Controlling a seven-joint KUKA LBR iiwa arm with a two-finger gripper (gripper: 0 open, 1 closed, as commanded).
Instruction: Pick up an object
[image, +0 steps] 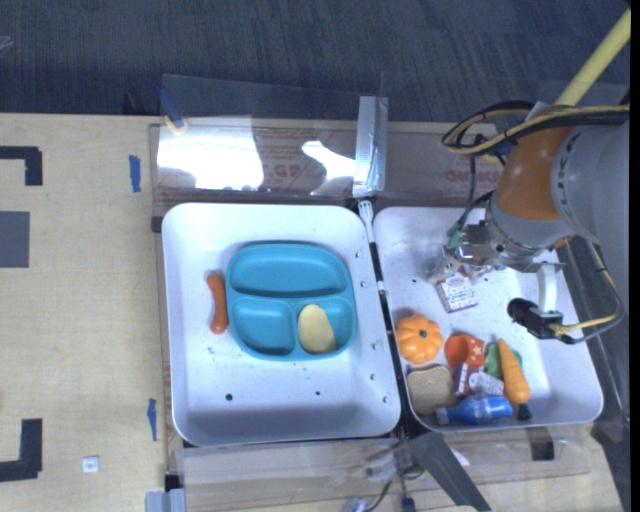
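Note:
My gripper (462, 258) hangs over the upper middle of the right bin (580, 400), on the grey arm with its orange band (527, 185). Just below it lies a small white and red packet (457, 294). Lower in the same bin are an orange pumpkin (420, 338), a slice of bread (431, 388), a red pepper (463, 352), a carrot (514, 372) and a blue bottle (478, 410). The arm hides the bin's upper right part.
The left bin (190, 400) holds a blue divided tray (290, 298) with a yellow potato (317, 328) in its lower right compartment. An orange sausage (217, 302) lies left of the tray. A clear panel (260, 150) stands behind the bins. Cables (490, 125) loop above the arm.

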